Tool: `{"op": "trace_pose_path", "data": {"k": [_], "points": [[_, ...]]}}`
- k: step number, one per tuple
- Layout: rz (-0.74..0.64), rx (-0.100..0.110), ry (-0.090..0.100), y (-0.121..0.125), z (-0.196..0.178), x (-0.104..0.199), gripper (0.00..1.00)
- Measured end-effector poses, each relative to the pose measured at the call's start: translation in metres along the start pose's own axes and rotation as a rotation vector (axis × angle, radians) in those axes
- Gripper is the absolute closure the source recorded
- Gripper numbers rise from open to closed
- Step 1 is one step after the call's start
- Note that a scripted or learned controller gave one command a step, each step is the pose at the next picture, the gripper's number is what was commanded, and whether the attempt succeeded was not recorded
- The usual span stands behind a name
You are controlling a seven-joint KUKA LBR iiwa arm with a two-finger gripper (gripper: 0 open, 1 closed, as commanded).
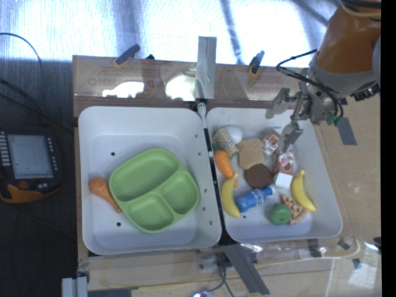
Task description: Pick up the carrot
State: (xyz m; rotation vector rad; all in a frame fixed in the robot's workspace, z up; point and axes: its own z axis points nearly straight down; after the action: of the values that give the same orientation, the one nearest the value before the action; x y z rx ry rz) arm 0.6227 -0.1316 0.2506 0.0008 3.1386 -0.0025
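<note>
The carrot [223, 163] is a short orange piece lying near the left wall of the right bin [328, 218], between a pale corn-like toy [225, 140] and a yellow banana [229, 196]. My gripper [289, 136] hangs over the upper right part of that bin, above a small red-and-white packet [285, 163]. It is about a hand's width to the right of the carrot and apart from it. Nothing shows in its grasp.
The right bin also holds a toast slice [250, 153], a brown cookie [258, 176], a blue bottle [253, 198], a green fruit [279, 214] and a second banana [302, 191]. The left bin [93, 129] holds a green divided plate [154, 189] and an orange drumstick-like toy [104, 192].
</note>
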Motion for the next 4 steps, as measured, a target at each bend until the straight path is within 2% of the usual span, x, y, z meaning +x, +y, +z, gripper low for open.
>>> {"op": "trace_pose_path", "data": {"k": [1,2,3,4], "points": [[0.032,-0.004,0.007,0.083,0.069,0.045,0.0],[0.158,-0.002,0.004,0.097,0.066,0.116,0.0],[0.162,-0.002,0.004,0.157,0.066,0.139,0.0],[0.148,-0.001,0.002,0.134,0.067,0.065,0.0]]}}
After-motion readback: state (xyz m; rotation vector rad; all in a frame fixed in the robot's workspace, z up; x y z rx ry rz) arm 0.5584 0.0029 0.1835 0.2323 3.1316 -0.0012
